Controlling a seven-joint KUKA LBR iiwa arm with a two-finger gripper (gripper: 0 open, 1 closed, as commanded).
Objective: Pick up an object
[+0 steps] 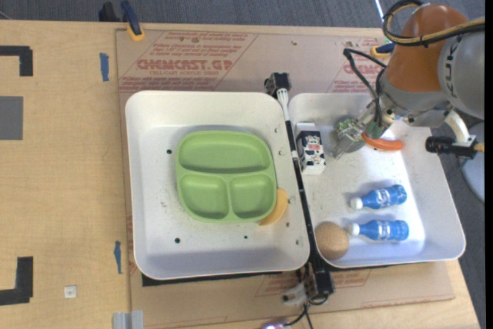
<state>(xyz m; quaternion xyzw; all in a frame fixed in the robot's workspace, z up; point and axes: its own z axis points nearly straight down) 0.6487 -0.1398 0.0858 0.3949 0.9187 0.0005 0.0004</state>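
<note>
Camera view shows us two white bins on the counter (62, 166). We count one green divided plate (226, 175) and one yellow piece (275, 208) in the left bin (146, 189). The right bin (439, 196) holds two blue bottles (379, 198) (380, 230), one tan ball (333, 240), one small white box (310, 149) and one orange-rimmed item (383, 141). The gripper (348, 133) hovers at the right bin's upper middle; we cannot tell its fingers' state. Bare floor lies right of the bottles.
</note>
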